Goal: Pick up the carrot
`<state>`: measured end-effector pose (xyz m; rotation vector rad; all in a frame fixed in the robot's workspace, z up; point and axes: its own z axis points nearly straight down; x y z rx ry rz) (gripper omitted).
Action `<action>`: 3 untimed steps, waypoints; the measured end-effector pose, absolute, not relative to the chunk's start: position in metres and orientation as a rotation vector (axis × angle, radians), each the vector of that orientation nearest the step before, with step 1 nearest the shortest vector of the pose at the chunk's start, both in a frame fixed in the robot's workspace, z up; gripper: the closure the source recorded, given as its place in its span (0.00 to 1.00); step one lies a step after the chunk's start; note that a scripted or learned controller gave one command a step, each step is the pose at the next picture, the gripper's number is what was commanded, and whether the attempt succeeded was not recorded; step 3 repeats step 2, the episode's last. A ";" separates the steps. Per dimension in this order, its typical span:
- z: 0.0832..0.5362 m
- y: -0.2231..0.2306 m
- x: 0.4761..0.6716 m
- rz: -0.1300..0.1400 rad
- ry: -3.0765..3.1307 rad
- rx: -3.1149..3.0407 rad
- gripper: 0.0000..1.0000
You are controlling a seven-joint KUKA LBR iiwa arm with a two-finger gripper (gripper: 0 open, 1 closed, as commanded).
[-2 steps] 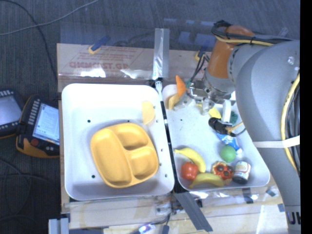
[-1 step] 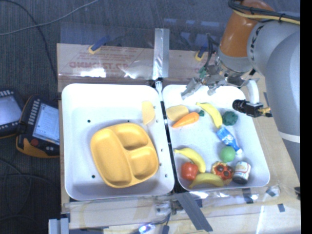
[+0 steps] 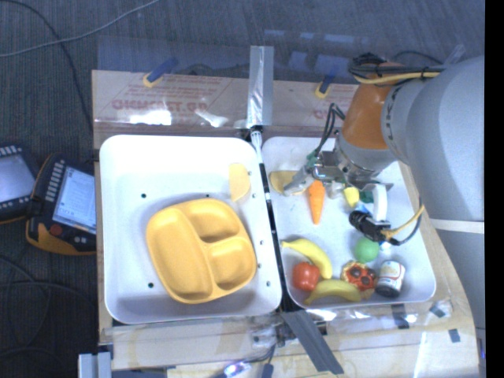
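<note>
We're at the grasp step: gripper (image 3: 315, 173) sits over the carrot's (image 3: 316, 201) far end in the right bin (image 3: 421, 278). Can't tell the fingers' state. Next: confirm pinch, lift straight.

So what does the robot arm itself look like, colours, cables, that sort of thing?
The arm is bulky, rounded and light grey, with an orange band above the wrist. The gripper is a small dark metal assembly. Thin black and yellowish cables loop around the wrist.
</note>
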<state>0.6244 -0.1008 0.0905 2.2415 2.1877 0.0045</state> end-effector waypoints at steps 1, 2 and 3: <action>0.101 -0.100 0.625 0.005 2.189 2.238 1.00; 0.183 -0.037 0.636 -0.006 2.103 2.334 1.00; 0.183 -0.037 0.636 -0.006 2.103 2.334 1.00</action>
